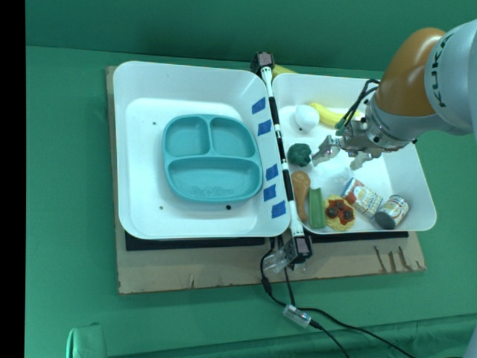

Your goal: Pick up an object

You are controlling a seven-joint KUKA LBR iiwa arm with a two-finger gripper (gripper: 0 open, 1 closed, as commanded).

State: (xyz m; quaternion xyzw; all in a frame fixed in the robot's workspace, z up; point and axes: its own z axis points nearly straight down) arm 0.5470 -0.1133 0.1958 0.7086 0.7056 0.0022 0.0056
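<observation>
The right bin (414,166) holds a green broccoli (299,154), a white ball (306,117), a yellow banana (328,114), an orange carrot (300,189), a green stick (317,207), a small pizza (340,213), a small carton (363,198) and a can (391,211). My gripper (343,154) hangs over the middle of this bin, just right of the broccoli and above the carton. Its fingers (326,150) are spread open with nothing between them.
The left bin (141,110) holds a teal divided plate (212,159). A divider with blue tape marks (268,151) separates the bins. Cables (298,315) trail off the front of the cardboard base. The arm enters from the upper right.
</observation>
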